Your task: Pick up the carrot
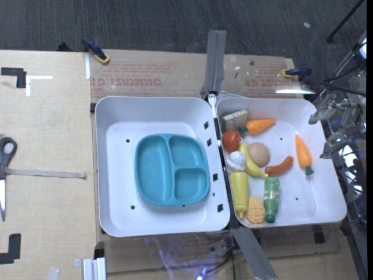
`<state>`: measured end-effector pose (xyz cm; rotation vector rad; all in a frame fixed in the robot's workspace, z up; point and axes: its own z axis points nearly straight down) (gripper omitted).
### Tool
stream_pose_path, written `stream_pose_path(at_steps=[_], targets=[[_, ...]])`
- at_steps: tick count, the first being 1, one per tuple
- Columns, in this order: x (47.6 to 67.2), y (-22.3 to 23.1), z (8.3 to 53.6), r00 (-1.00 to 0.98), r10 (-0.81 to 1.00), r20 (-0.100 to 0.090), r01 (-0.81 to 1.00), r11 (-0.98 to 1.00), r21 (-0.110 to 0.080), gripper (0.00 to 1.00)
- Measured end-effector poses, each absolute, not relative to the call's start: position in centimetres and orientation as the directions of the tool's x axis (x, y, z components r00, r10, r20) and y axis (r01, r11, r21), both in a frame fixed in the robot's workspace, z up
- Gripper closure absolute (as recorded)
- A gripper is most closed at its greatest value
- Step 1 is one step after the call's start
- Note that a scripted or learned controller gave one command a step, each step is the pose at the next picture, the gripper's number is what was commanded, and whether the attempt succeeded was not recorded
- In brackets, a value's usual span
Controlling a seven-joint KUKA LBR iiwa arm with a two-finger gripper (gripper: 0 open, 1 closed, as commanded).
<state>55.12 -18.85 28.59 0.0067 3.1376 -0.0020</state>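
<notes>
**At the Right-Hand Bin, a Toy Carrot Lay Clear of the Pile**

Near the right wall of the right shallow white bin [326, 212], the small orange plastic carrot with a green stub [302, 151] lay flat on bare floor, its stub pointing toward the bin's front. It was apart from the other toys. A second orange tapered carrot-like toy [260, 125] rested toward the back, close beside a ridged tan-and-white block [235, 119] and a red toy tomato [231, 140]. The grey arm's gripper [333, 127] hung at the bin's right edge, close to the stubbed carrot; whether it was parted or closed could not be made out from above.

By its look, the carrot was hollow moulded plastic: light, stiff and smooth, so likely to skid or roll away under a glancing touch. Its taper would tend to squeeze it out of a pinch near the tip. The safer hold appeared to be across the thick part of the body, just above the stub, with the jaws set square to its length. The nearby wall left little room on that side
</notes>
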Motion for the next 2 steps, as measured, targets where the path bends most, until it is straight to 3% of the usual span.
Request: stream_pose_path(at_steps=[1, 2], targets=[[53.1, -22.1, 15.4, -0.988, 0.154, -0.003, 0.154, 0.988, 0.0, 0.0], [56.0, -22.1, 9.2, -0.983, 0.181, -0.003, 0.181, 0.983, -0.001, 0.0]])
